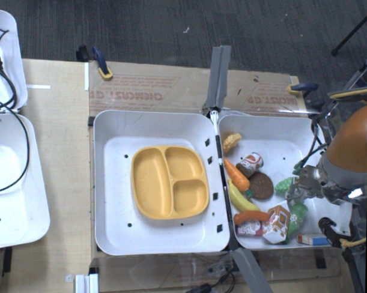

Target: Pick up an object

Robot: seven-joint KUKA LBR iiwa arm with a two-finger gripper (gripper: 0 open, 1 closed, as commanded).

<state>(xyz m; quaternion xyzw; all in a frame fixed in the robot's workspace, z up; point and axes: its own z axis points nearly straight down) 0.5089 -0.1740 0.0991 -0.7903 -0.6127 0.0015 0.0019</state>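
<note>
1. Toy food is being kept heaped in the right bin (pixel 274 129): a carrot (pixel 236 174), a banana (pixel 242 199), a brown cookie (pixel 261 186) and a small carton (pixel 277 224), all awaiting a pick.
2. The gripper (pixel 297 190) is being lowered at the pile's 3 o'clock edge, beside green pieces (pixel 285 186); its state cannot be told.
3. A yellow divided plate (pixel 169 181) is being left in the left bin (pixel 110 170), at the heap's 9 o'clock.

A pale wooden bench (pixel 59 90) stands on dark grey carpet (pixel 176 22); brown cardboard (pixel 155 91) lies taped across its back edge, pinned by blue-handled clamps (pixel 102 65); at the left sits a white moulded tray (pixel 14 185) crossed by black cables (pixel 8 89); light falls evenly.
</note>
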